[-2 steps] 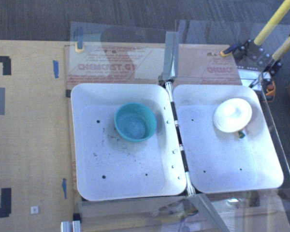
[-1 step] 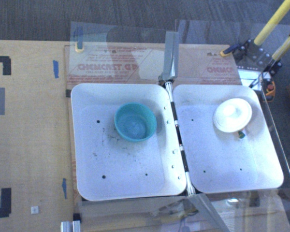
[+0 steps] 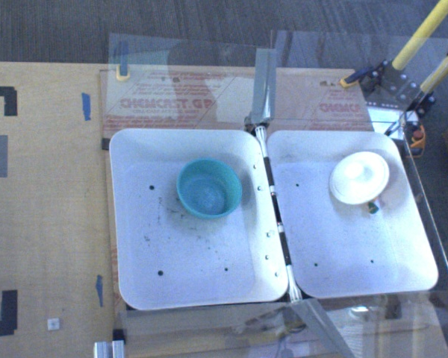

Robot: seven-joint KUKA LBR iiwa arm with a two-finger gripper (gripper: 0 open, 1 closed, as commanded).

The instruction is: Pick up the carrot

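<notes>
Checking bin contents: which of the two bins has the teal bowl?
The left bin. The teal bowl sits upright in it; the right bin holds a white round dish instead.

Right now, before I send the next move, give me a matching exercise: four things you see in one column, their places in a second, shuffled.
Things:
1. teal bowl
2. white round dish
3. yellow poles
4. blue tape strip

Places:
A. in the right bin
B. on the wooden bench, left of the bins
C. in the left bin
D. beyond the far right corner of the bins

Pairs: 1-C, 2-A, 3-D, 4-B
</notes>
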